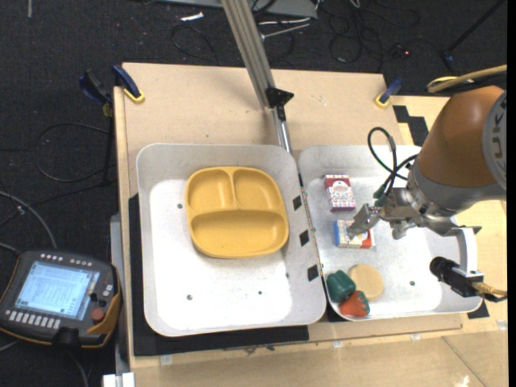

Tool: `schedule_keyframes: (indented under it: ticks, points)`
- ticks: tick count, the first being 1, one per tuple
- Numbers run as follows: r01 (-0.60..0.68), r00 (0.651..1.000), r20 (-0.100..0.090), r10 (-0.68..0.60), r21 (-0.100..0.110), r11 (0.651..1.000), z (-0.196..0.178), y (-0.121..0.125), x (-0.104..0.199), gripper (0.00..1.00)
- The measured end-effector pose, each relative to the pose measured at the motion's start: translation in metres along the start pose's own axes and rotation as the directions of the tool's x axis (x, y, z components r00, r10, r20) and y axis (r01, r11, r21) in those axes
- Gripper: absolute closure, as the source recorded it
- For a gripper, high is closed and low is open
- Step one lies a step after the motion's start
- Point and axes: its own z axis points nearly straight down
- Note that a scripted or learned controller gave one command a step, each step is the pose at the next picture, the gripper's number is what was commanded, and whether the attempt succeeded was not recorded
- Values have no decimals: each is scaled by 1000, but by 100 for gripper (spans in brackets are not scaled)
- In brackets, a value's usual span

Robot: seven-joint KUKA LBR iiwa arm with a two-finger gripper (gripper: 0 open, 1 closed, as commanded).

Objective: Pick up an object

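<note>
My gripper hangs over the right bin, just right of a small blue and white box that it touches or nearly touches. Its dark fingers point left toward that box. A red and white carton lies a little farther up the bin. Near the bin's front edge sit a tan round disc, a green toy and a red toy, close together. The arm's orange band rises at the right.
The left bin holds a yellow divided plate. A metal pole slants up from between the bins. A teach pendant lies off the bench at lower left. Black cables loop behind the wrist.
</note>
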Motion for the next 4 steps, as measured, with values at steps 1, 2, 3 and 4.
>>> schedule_keyframes:
  ticks: [1,2,3,4]
  points:
    - [0,1000,-1,0,1,1000,62,-6,4,0]
    - [1,1000,1,-1,-9,1000,95,-5,4,0]
    - [0,1000,1,0,-10,1000,84,-5,4,100]
    - [4,1000,2,-4,-14,1000,21,-5,2,100]
